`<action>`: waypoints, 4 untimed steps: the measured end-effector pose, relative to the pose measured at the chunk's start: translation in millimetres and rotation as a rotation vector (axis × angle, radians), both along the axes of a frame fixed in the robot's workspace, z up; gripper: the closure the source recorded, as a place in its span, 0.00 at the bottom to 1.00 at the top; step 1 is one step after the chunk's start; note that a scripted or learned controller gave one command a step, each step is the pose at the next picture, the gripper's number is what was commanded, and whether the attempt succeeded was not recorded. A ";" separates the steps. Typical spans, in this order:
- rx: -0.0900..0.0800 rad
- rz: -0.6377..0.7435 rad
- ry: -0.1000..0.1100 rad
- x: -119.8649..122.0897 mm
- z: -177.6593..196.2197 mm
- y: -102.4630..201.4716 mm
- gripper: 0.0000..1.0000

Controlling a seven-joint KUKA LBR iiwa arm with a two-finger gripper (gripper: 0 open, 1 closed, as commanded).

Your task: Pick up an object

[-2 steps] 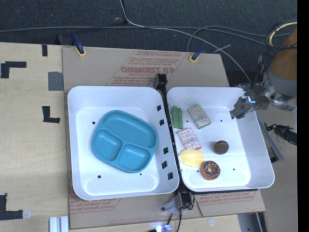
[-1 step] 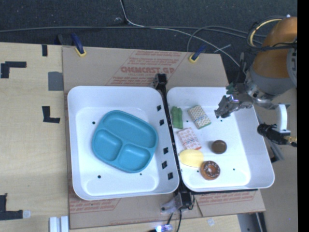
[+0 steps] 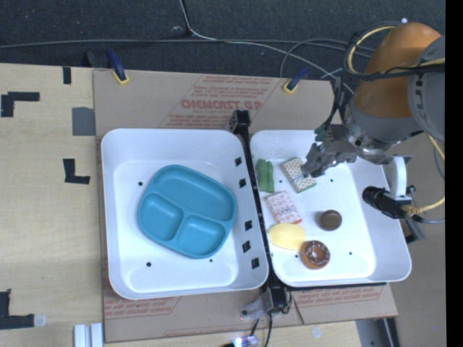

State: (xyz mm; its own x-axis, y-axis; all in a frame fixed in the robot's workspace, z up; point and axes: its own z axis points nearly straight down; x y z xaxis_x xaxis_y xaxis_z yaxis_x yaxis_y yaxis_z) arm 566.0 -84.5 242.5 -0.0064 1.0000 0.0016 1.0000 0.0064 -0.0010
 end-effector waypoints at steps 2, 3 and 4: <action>-0.001 -0.002 0.002 -21.6 -11.6 87.1 1.00; -0.001 -0.001 0.003 -37.6 -20.1 137.0 1.00; -0.001 0.000 0.003 -46.4 -29.3 185.5 1.00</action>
